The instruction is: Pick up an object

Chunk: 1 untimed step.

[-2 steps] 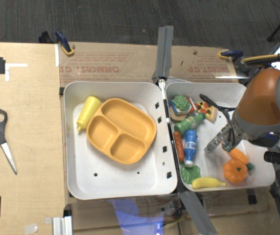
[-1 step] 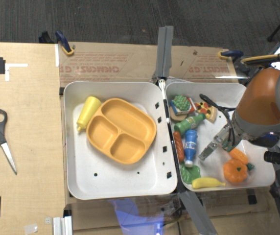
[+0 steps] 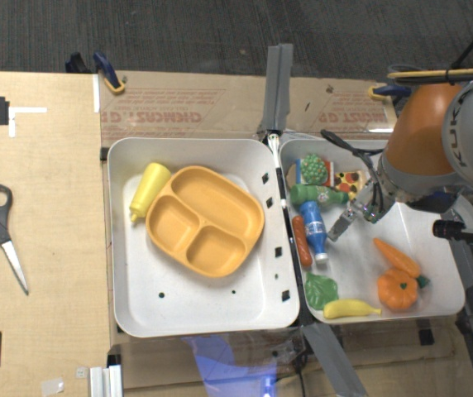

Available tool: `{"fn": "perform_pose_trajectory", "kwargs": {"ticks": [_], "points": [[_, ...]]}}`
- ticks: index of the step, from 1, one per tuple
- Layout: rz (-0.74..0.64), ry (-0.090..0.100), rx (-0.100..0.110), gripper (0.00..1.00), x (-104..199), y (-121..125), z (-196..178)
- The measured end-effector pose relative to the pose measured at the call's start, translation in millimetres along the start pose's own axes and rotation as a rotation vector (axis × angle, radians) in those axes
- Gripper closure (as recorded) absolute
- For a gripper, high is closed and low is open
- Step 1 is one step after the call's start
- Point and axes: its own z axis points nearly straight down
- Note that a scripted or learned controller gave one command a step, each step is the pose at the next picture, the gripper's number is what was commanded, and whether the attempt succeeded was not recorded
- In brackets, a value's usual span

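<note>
**Gripper poised over the right bin, beside the blue bottle**

In the right bin (image 3: pixel 443 304), the gripper (image 3: pixel 346 220) hangs low above the white floor, the arm (image 3: pixel 435 139) reaching in from the right. Whether the gripper is wide or narrow cannot be told here; nothing is seen between its tips. The blue bottle (image 3: pixel 313 231), the likeliest candidate, lies just left of the gripper, its long axis running far to near with a slight lean. The red sausage (image 3: pixel 301 242) lies alongside it on the left, close against the wall dividing the bins, so room on that side is tight. On the far side sit a green vegetable (image 3: pixel 315 193) and a printed packet (image 3: pixel 313 170). To the near right lie a carrot (image 3: pixel 397 256), an orange pumpkin (image 3: pixel 398 291), a yellow banana (image 3: pixel 351 308) and a green leaf (image 3: pixel 320 290), all well apart from the gripper. Bare floor right of the bottle offers the open approach. The left bin (image 3: pixel 137 304) holds an orange tray (image 3: pixel 205 220) and a yellow bottle (image 3: pixel 149 190).
</note>
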Motion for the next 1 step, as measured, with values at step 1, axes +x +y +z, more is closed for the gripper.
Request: {"fn": "perform_pose_trajectory", "kwargs": {"ticks": [1], "points": [[-0.124,0.015,-0.003,0.00,35.3,-38.3,3.5]]}}
